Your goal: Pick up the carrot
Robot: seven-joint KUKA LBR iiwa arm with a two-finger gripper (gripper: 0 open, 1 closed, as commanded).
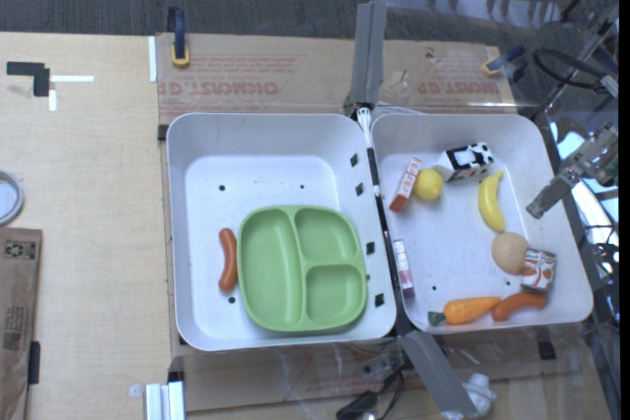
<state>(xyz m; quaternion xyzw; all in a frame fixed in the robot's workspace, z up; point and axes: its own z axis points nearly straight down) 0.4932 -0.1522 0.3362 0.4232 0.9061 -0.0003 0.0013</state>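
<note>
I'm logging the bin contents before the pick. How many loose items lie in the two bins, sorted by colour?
Orange or orange-red: 3, namely carrot, sausage, sausage
Yellow: 2, namely banana, lemon
Green: 1, plate
Tan: 1, ball
Black and white: 1, cow toy
Red and white: 3, namely can, packet, packet
Total: 11

Arm (591, 162) cut off at the right edge.

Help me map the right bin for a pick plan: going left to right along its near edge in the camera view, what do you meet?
Carrot → orange-red sausage → small can, which sits just above the sausage's right end.
</note>
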